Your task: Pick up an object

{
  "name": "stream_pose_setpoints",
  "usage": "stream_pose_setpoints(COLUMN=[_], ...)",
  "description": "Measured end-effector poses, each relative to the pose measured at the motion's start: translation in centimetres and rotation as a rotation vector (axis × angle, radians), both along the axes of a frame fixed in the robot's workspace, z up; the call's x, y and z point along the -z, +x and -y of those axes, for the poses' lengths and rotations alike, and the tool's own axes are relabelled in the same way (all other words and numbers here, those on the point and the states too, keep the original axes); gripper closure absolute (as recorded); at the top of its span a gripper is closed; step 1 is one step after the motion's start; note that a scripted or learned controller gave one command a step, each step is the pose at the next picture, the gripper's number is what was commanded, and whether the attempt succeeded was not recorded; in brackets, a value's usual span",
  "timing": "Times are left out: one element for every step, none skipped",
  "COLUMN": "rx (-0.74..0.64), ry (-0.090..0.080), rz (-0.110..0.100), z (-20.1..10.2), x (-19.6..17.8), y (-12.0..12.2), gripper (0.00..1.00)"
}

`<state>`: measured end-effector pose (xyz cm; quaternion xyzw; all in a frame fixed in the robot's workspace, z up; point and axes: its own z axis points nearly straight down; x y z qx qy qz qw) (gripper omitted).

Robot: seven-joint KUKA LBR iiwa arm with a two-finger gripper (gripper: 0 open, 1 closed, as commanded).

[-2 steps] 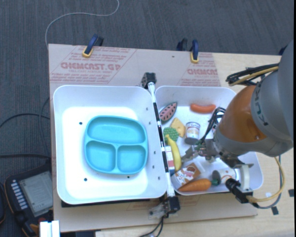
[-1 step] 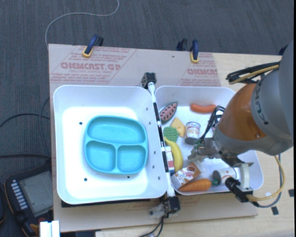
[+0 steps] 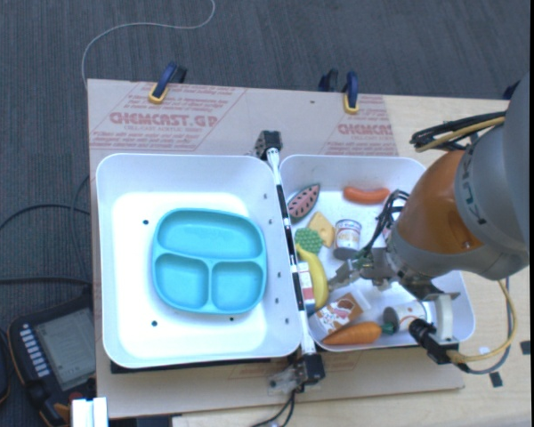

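One gripper (image 3: pixel 345 272) of mine, narrowly parted and holding nothing, beside the banana (image 3: pixel 313 272); I should descend straight.

A brown board bench (image 3: pixel 205 123) carries two white bins, the left bin (image 3: pixel 116 265) and the right bin (image 3: pixel 338 165), side by side.

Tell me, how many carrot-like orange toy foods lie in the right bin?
2: a long orange-red plastic piece near the far wall, and an orange plastic carrot near the near wall. Others may hide under the arm.
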<state>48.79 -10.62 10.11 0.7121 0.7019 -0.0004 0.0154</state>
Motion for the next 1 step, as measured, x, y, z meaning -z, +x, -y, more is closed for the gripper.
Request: stream_pose_setpoints(rx=[0.0], ry=[0.001], rz=[0.001], z=[0.0], x=[0.82], y=[0.02], gripper=[0.0])
